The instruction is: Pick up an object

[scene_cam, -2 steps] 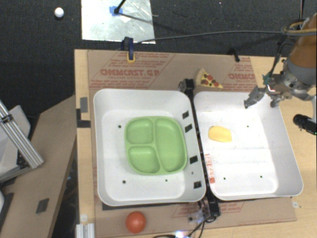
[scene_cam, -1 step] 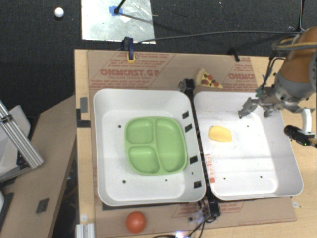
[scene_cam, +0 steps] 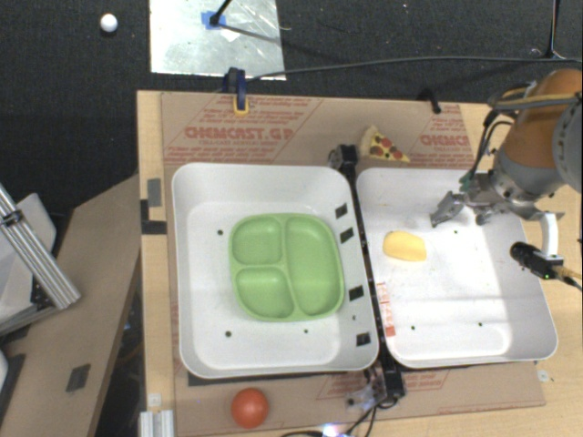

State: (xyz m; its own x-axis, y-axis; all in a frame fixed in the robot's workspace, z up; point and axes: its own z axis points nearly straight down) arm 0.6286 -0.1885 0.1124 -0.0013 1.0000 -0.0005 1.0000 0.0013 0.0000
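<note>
The arm [scene_cam: 537,144] is reaching in from the right and hanging over the right bin [scene_cam: 510,335], near its back right part. The gripper [scene_cam: 458,209] is pointing left and sitting above the bin floor with nothing between its fingers. Honestly can't tell if they're spread or closed, it's too small and dark from this angle.

The yellow object [scene_cam: 404,246] is lying in the right bin, toward its left side, a bit in front of and left of the gripper. The two are near each other but clearly apart, not touching.

The left bin [scene_cam: 196,244] is holding a green tray [scene_cam: 287,267] with three sections, sitting roughly in the middle.

Other stuff lying around on the cardboard [scene_cam: 273,126]: a pizza slice toy [scene_cam: 383,146] is resting just behind the spot where the bins meet, and a red ball [scene_cam: 250,407] is sitting in front of the left bin. A blue clamp [scene_cam: 237,87] is gripping the cardboard's back edge, and a white ball [scene_cam: 109,23] is way off at the top left.
</note>
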